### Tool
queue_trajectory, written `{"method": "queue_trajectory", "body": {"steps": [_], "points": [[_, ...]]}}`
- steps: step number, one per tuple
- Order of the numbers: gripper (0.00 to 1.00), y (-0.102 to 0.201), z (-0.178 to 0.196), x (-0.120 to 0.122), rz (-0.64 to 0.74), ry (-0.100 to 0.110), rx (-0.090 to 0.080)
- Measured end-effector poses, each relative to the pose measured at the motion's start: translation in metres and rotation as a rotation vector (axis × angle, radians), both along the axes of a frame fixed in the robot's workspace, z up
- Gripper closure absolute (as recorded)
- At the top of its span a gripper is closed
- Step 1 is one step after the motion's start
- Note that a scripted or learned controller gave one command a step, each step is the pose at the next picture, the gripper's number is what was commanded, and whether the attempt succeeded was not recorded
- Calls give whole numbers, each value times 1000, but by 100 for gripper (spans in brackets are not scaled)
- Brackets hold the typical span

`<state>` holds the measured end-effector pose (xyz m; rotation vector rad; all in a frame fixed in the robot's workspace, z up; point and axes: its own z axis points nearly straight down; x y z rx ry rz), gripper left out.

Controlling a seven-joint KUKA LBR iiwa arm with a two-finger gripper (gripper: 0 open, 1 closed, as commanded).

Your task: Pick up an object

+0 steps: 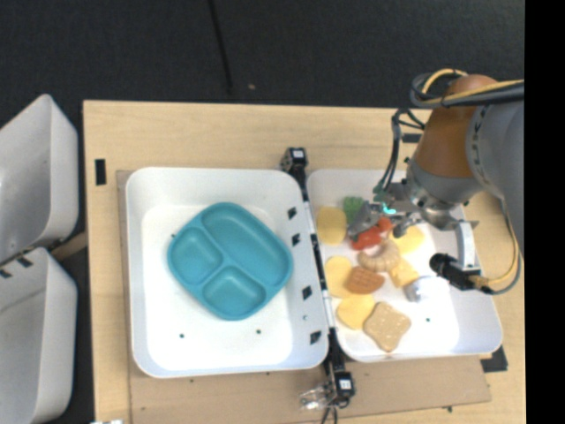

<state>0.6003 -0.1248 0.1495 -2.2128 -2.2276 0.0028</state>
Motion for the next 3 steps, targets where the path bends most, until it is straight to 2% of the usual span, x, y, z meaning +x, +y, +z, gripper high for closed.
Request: {"method": "queue_trajectory", "body": {"steps": [1,2,3], "points": [[0,95,53,-2,4,-6,2],[100,91,58,-3,2,2,0],[100,149,49,47,3,-2,1]]}}
